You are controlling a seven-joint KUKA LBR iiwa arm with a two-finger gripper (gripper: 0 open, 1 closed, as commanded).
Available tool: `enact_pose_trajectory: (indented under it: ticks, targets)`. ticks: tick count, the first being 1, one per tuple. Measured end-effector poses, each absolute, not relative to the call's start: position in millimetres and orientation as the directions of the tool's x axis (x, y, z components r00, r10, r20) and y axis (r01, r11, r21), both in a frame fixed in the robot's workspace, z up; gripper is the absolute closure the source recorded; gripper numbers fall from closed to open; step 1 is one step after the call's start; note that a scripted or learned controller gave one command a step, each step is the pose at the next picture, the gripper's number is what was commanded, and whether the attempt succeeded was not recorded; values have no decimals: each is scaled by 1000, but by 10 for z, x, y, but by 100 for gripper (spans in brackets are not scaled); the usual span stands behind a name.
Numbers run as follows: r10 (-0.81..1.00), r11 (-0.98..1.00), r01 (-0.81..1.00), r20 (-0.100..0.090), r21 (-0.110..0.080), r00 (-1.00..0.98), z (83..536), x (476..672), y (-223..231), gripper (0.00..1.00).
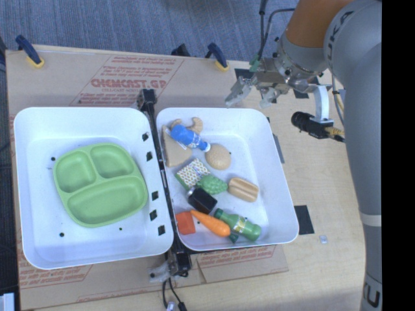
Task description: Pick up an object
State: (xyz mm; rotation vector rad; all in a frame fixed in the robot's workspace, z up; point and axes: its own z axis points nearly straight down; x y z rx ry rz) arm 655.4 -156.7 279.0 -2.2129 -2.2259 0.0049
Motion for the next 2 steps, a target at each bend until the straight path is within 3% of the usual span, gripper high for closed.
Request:
enact_pose_trajectory:
  ticks: [1,2]
  targets:
    - [1000,6,1000,-1,5,-6,1270,6462,-1169,0]
    - [1000,5,1000,0,-3,-5,1106,6427,-1065,0]
